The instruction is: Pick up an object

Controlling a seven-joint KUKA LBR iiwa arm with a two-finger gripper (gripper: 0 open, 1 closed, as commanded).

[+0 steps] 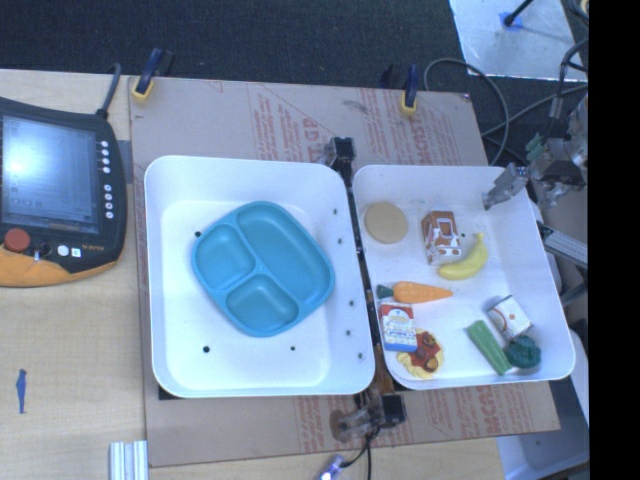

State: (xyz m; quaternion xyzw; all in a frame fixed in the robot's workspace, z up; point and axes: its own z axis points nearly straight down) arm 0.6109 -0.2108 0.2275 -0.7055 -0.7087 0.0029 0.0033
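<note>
Tool (505, 186) sits at the upper right rim of the right bin (560, 308), at the frame's right edge; can't tell its state, too small and blurred. Nothing visibly held.

Objects all lie in the right bin, below and left of the tool. Nearest: small brown-and-white carton (440, 235), boxy, with a yellow banana (468, 258) curved just beside it, touching or nearly so. Tan round flat cookie (386, 222) further left, near the bin's left wall. Orange carrot (420, 292), tapered, lies mid-bin pointing right. Below it a red-and-white box (397, 326) overlapping a flat yellow-red piece (423, 356). Lower right corner, well apart from the tool: green stick (488, 346), small white cube (510, 317), dark teal lump (523, 352), close together.

Left bin (170, 268) holds a blue plastic divided plate (262, 266), three compartments, smooth, rounded corners. Bins are glossy white on brown cardboard-covered bench (250, 118). Teach pendant (55, 203) at far left.
</note>
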